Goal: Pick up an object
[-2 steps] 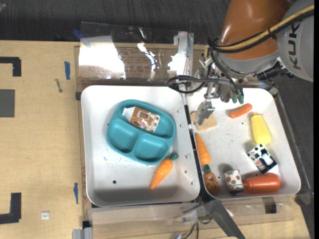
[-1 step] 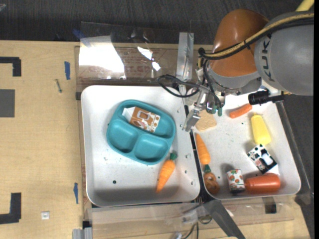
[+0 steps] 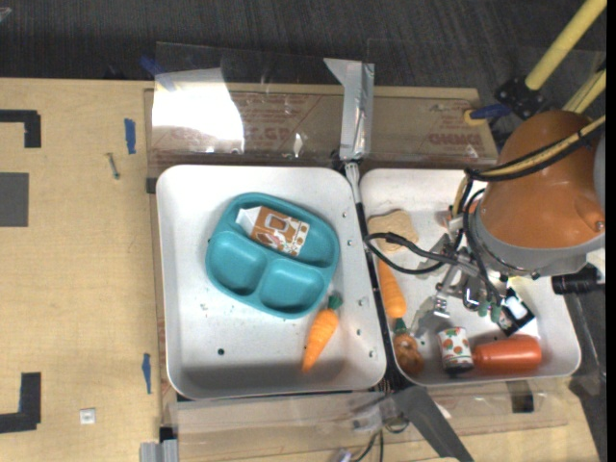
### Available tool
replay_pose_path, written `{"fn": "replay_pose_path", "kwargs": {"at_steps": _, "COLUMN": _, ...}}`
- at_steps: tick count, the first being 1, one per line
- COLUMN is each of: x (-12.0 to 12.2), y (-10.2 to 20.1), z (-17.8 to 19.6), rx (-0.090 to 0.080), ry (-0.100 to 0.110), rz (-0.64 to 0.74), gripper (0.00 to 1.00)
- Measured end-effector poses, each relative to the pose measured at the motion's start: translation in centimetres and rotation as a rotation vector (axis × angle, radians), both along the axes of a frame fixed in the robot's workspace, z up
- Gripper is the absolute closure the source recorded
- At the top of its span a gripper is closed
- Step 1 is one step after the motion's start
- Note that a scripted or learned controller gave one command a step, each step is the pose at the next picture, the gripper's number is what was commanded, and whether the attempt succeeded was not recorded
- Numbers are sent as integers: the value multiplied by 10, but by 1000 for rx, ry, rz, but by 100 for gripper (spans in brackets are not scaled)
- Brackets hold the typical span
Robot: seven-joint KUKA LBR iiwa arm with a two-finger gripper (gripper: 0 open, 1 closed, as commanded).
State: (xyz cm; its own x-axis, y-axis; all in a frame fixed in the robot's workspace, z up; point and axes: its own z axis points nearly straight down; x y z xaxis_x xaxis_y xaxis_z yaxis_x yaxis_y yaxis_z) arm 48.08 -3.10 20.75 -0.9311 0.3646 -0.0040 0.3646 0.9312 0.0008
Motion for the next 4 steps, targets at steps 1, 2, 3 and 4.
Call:
{"fn": "replay_pose_path", "kwargs": {"at_steps": 1, "x": 126, "y": -59, "z": 11, "rx": 0, "ry": -2, "rz": 45, "gripper": 0}}
{"fn": "replay_pose_path", "kwargs": {"at_steps": 2, "x": 121, "y": -101, "z": -50, "rx": 1, "ry": 3, "rz": -28, "gripper": 0}}
{"fn": "replay_pose_path", "kwargs": {"at_steps": 3, "x": 102, "y": -145, "z": -119, "rx": -1, "ry": -6, "rz": 9, "gripper": 0}}
{"fn": "replay_pose_path", "kwargs": {"at_steps": 4, "x": 164, "y": -132, "z": -117, "rx": 0, "ry": 36, "rz": -213, "gripper": 0}}
